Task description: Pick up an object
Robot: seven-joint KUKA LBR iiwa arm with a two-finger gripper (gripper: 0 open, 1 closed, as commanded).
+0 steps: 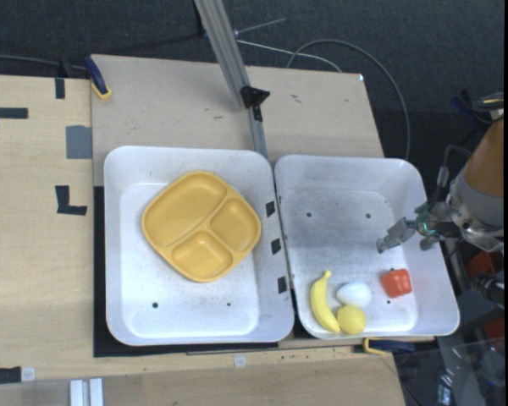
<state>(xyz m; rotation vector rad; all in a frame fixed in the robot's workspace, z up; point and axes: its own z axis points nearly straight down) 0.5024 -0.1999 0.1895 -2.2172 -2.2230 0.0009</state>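
In the right bin's (322, 176) near corner the banana (323, 304) lies lengthwise, stem toward the far side, beside two round fruits. The gripper (404, 233) hovers nearby; its jaws seem parted, holding nothing.

The right white bin (356, 172) lies open across its far half. A yellow plastic banana (323, 301), white egg (354, 293), yellow lemon (351, 319) and small red block (396, 282) crowd its near edge.
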